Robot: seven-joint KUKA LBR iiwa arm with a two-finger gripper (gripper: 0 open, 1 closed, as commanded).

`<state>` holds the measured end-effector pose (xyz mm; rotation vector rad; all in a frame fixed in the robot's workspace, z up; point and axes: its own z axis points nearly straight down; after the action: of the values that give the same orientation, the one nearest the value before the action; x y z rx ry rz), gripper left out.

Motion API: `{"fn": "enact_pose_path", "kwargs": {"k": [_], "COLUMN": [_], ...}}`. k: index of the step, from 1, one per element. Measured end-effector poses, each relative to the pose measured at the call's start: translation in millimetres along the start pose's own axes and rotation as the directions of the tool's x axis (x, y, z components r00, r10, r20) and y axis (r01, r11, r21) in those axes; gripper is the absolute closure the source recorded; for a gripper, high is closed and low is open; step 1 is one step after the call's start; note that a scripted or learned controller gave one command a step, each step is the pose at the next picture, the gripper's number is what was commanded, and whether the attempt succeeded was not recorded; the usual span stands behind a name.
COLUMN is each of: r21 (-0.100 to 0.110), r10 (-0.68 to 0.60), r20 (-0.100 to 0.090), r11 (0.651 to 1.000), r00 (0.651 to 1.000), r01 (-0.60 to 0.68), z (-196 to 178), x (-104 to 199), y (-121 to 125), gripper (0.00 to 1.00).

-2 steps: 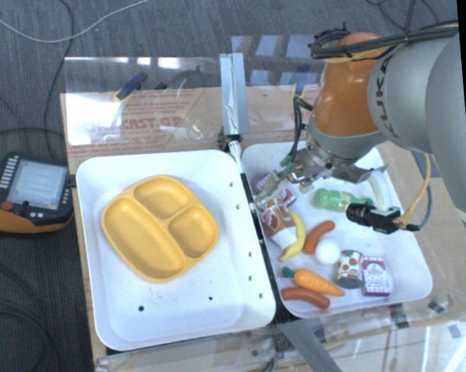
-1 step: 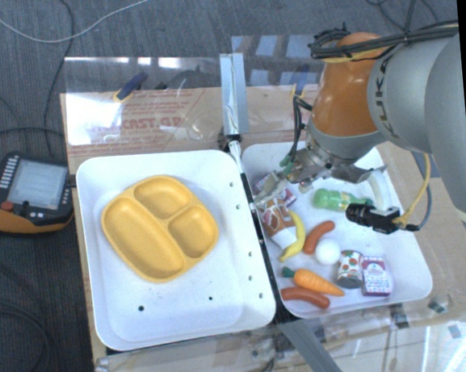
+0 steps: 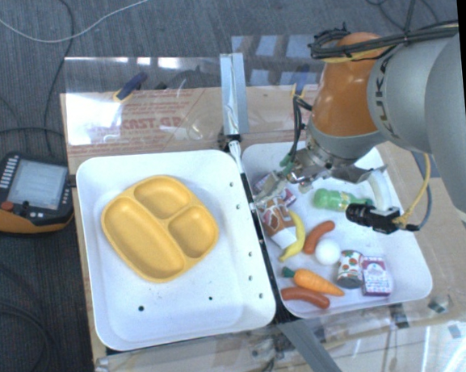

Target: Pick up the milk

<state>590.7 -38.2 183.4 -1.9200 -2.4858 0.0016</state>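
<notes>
Claw (image 3: 295, 170) hangs low over the far left part of the right bin (image 3: 411, 279) — whether it is clenched or released cannot be told. Just beneath and in front of it the milk (image 3: 277, 220) carton lies against the bin's left wall, beside a banana (image 3: 295, 236). Nearer the camera sit a white egg (image 3: 326, 252), a carrot (image 3: 316, 281), a small can (image 3: 349, 269) and a box (image 3: 375, 276) — a yellow divided plate (image 3: 159, 226) lies in the left bin (image 3: 131, 320)
</notes>
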Motion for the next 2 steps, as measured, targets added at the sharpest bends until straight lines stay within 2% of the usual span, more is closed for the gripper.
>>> {"fn": "enact_pose_path", "kwargs": {"k": [1, 2], "r21": [0.001, -0.017], "r10": [-0.056, -0.061], "r20": [0.001, 0.007], "r11": [0.998, 0.998], "r00": [0.998, 0.998], "r01": [0.056, 0.061], "z": [-0.1, 79.4], "x": [-3.4, -69.0], "y": [-20.2, -6.9], "gripper": [0.00, 0.00]}}
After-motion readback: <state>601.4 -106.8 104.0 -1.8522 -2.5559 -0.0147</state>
